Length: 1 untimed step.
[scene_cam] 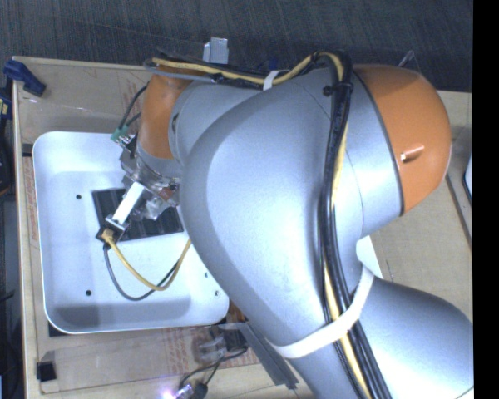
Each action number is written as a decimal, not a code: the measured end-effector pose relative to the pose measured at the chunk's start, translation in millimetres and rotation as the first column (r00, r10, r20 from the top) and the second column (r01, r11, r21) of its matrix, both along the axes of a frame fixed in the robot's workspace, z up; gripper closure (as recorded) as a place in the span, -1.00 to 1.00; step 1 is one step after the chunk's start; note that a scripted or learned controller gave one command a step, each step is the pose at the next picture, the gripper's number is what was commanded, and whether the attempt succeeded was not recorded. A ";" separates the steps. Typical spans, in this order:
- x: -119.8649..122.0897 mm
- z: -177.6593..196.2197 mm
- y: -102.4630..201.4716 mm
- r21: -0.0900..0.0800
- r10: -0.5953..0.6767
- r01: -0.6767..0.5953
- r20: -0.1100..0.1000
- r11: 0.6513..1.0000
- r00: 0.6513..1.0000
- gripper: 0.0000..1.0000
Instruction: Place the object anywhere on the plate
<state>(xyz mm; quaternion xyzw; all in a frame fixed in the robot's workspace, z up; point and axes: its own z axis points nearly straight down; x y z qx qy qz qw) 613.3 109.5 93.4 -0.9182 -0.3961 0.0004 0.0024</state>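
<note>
The gripper [156, 199] hangs low inside the white bin [50, 248], close over its floor. The wrist and the body of the arm [266, 214] cover it from above, so it cannot be told whether it is released or clenched, nor whether anything sits in its grasp.

Directly beneath the gripper, and reaching out a little to its left and below it in the view, a dark flat thing [150, 226] lies on the bin floor. The gripper seems to be at or just above it, but contact cannot be confirmed. Whether this dark thing is the plate or the object is not clear from this angle.

The arm comes in from the right and crosses the bench [75, 86] in a broad grey sweep. It bends down over the bin's right rim, so the wrist points steeply downward. The orange band [156, 119] sits just above the gripper. A large orange joint cap [407, 140] stands well to its right.
</note>
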 end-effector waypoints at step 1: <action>13.2 -0.6 19.0 -0.006 -0.295 0.295 0.002 0.956 0.956 1.00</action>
